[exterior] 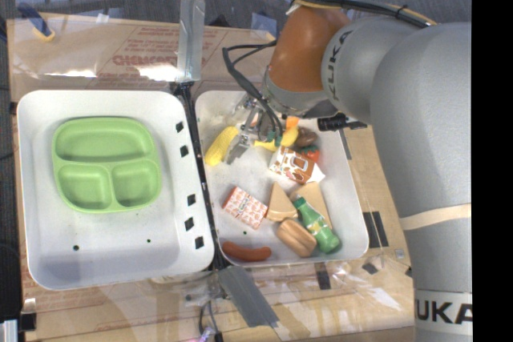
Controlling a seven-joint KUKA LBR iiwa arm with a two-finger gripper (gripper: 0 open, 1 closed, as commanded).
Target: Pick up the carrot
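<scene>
Carrot point(291, 123) just right of tool point(255, 126), right bin point(353, 196), beside corn point(220, 145)

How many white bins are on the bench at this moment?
2. The left bin holds a green divided plate; the right bin holds the toy food, with the gripper over its far end.

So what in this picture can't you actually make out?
- Gripper, camera view: small and tangled among the toys in the right bin; whether it is open or shut is unclear.
- Carrot, camera view: only an orange tip shows beside the arm, which covers the rest.
- Print on the small red carton: too small to read.
- Right bin's far corner: hidden under the arm's orange band.
</scene>
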